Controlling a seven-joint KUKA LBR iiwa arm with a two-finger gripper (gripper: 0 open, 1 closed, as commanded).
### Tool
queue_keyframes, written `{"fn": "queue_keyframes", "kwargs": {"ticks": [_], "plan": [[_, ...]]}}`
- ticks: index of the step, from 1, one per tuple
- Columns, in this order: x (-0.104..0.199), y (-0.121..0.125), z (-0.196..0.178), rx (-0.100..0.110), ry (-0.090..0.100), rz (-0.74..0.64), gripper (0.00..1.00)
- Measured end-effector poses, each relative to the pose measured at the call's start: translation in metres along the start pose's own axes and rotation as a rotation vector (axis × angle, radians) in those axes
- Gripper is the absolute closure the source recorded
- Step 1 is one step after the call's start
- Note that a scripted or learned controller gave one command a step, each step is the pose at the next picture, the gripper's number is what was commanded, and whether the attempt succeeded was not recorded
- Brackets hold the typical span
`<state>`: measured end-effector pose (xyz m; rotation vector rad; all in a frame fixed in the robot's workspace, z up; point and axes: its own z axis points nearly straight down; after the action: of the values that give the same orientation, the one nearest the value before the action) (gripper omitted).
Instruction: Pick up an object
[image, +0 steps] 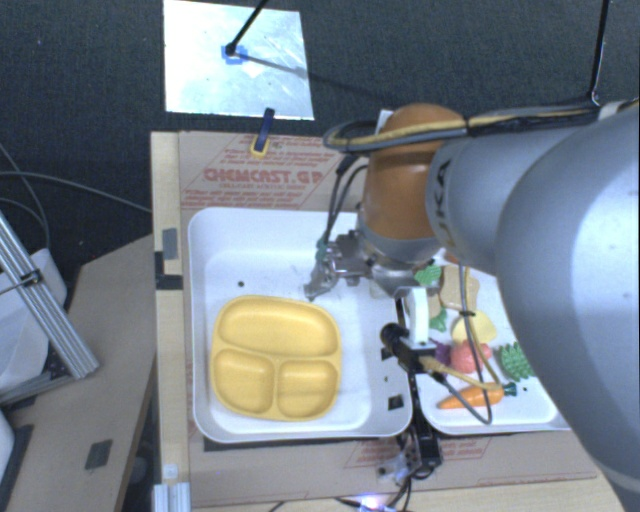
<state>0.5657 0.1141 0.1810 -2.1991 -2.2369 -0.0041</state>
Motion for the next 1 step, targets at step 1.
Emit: {"fn": "queue_keyframes", "kwargs": {"ticks": [1], "plan": [[0.0332, -0.0793, 0.0766, 0.006, -0.004, 0.011, 0.0]]}}
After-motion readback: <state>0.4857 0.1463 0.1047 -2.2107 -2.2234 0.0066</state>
